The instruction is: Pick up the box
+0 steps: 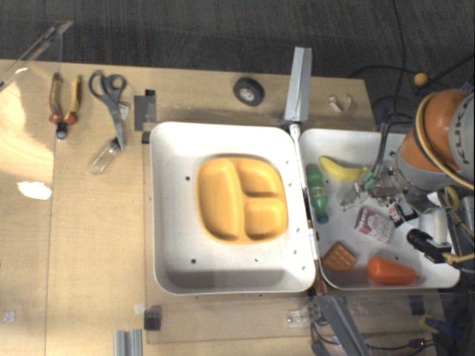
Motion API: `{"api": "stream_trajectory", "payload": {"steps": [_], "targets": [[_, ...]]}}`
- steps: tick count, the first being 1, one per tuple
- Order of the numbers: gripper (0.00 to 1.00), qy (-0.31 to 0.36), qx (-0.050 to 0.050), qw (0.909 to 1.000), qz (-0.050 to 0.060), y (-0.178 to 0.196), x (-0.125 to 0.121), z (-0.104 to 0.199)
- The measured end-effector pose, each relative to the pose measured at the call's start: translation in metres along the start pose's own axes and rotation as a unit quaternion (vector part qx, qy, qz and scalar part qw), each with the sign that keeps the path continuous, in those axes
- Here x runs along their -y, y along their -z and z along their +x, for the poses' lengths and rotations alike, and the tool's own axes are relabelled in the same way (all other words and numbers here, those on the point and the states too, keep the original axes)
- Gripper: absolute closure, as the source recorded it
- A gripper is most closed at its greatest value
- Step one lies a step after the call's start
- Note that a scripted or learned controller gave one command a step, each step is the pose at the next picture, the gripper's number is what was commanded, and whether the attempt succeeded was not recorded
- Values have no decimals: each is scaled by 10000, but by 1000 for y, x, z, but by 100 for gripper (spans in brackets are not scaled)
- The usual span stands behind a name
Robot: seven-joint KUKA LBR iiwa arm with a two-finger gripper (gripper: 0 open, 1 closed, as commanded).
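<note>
Gripper [369, 189] over right bin [445, 277], jaw state impossible to tell
Just above box [374, 225], near bin's middle

Yellow tray [241, 199] in left bin [171, 265]; scissors [113, 99] on bench.

Bright, even light falls from overhead. Strong glare washes the bench [30, 136] at nine o'clock, nearly white there. The left bin [178, 265] carries a soft grey shadow along its six o'clock wall. The floor at twelve o'clock lies dark. Focus is fair at centre, softer at three o'clock, where the arm [445, 136] blurs a little.
</note>
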State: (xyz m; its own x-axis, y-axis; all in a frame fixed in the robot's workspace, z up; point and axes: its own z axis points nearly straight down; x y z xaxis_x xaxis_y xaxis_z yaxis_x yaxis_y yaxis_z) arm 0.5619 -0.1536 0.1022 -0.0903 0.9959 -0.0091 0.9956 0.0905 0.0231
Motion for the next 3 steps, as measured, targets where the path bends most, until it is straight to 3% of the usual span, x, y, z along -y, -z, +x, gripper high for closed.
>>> {"api": "stream_trajectory", "payload": {"steps": [1,2,3], "targets": [[0,-21,-21,10000,36,-12,39,-5],[100,-7,3,10000,-10,0,35,-6],[100,-99,-41,9999,77,118,11,70]]}}
